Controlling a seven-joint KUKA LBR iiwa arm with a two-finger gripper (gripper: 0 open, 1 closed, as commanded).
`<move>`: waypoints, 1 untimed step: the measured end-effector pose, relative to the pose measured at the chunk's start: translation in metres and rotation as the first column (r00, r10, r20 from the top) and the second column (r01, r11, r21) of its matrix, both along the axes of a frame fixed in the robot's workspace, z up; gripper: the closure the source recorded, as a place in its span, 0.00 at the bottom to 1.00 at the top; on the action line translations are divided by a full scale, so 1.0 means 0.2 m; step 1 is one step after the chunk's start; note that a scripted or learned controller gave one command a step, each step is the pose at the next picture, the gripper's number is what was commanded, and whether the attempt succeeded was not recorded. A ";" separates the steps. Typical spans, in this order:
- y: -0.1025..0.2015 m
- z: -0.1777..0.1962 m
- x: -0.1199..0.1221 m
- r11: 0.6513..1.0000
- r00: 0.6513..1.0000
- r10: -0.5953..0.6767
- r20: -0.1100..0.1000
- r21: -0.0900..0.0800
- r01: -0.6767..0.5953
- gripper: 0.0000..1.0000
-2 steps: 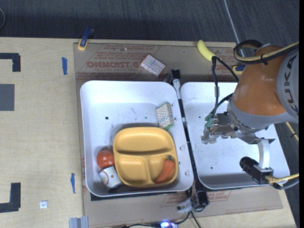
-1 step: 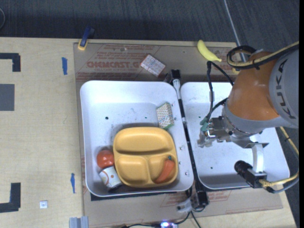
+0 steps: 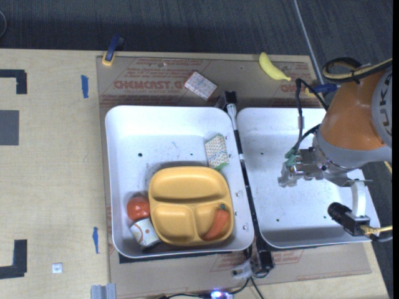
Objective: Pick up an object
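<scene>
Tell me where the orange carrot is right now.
The carrot lies in the lower right compartment of the yellow divided plate, which sits in the left bin, far from the gripper over the right bin.

This looks like a robotics lab or test cell rather than a home. A pale wooden bench (image 3: 50, 185) carries two shallow white bins (image 3: 121, 167) fixed side by side on a printed cardboard sheet (image 3: 156, 83). Black squares (image 3: 9, 126) and blue tape marks (image 3: 84, 86) are stuck to the bench top. Loose cables (image 3: 340, 67) run to a grey and orange industrial arm (image 3: 352, 126), and dark carpet (image 3: 187, 11) lies beyond the bench.
</scene>
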State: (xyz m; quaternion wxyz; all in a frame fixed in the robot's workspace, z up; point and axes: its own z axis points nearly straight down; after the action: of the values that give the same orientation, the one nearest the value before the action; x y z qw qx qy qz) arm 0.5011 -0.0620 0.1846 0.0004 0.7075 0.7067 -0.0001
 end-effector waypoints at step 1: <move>0.17 0.00 0.21 1.000 1.000 0.002 0.001 0.001 -0.002 1.00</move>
State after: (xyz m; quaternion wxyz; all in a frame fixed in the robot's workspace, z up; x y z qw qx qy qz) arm 0.5437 -0.0280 0.1848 0.0006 0.7066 0.7076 0.0006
